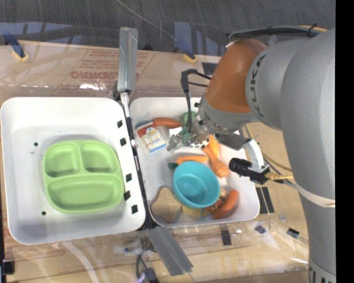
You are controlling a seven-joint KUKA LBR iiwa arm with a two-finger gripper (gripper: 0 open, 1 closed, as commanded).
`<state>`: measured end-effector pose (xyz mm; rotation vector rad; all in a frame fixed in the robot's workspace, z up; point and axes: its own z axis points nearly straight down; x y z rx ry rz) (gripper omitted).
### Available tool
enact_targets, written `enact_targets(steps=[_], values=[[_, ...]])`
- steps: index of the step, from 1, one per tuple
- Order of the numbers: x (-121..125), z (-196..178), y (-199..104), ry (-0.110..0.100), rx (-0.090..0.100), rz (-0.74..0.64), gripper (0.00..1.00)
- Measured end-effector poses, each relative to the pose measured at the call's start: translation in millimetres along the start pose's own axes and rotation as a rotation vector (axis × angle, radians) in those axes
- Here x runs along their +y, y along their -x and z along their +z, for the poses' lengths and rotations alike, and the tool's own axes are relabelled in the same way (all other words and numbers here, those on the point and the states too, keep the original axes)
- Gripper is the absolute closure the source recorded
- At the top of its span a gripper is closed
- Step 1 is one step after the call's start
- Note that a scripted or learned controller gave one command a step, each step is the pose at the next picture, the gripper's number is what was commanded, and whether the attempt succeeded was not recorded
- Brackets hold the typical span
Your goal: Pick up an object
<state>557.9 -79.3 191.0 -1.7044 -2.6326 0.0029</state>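
My gripper (187, 137) hangs low over the middle of the right bin (143, 112), under the grey arm's orange band. Its metal fingertips sit between a small carton (153, 139) to the left and an orange carrot (215, 157) to the right. Just below it lies a teal bowl (194, 184). A sausage-like piece (166, 122) lies at the bin's back, and a brown bread piece (165, 205) at its front left. A red-orange piece (227, 204) rests by the bowl's right. Nothing shows clearly between the fingers.
The left bin (17, 158) holds a green divided plate (82, 175). A grey divider bar (128, 58) runs between the bins at the back. The arm's body covers the right bin's back right corner. A black cable plug (242, 167) juts out over the right rim.
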Motion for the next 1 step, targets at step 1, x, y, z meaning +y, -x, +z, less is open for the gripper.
enact_targets(steps=[1], values=[[-57.1, -60.8, -40.7, 0.004, -0.003, -0.203, 1.00]])
